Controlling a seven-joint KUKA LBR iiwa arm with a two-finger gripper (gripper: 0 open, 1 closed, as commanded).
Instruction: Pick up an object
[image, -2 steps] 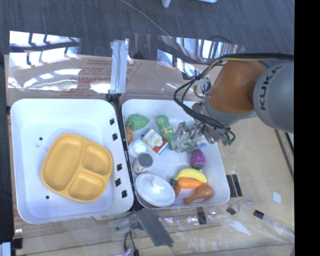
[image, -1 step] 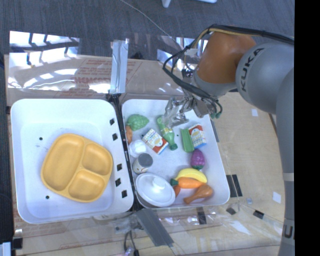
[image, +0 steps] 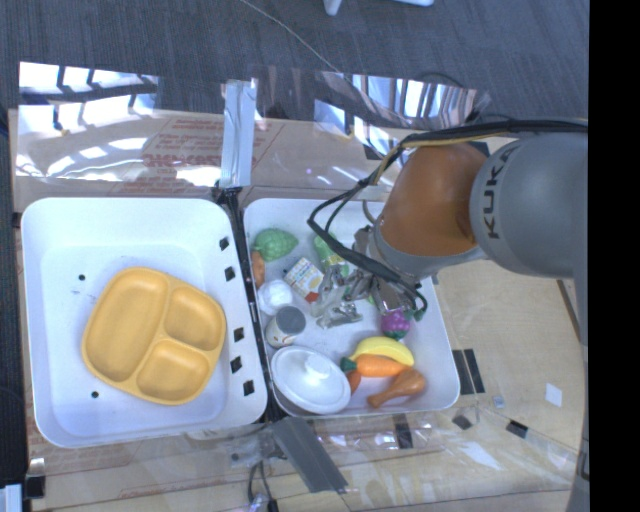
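Note:
My gripper (image: 338, 300) hangs low in the middle of the right bin (image: 440, 345), under the grey arm with its orange band. Its metal fingers sit among the toys, beside a small printed box (image: 302, 275) and just left of purple grapes (image: 396, 322). A green leafy vegetable (image: 274, 243) lies at the bin's back left, with a thin carrot (image: 259, 268) along the left wall. Near the front lie a banana (image: 382, 349), an orange carrot (image: 372, 367) and a brown drumstick (image: 397, 385). I see nothing clearly between the fingers.
A white bowl (image: 310, 380) fills the right bin's front left corner, with a grey round lid (image: 289, 322) and a white ball (image: 274, 294) behind it. The left bin (image: 60, 230) holds a yellow divided plate (image: 152, 334). Black cables loop from the wrist over the bin's back.

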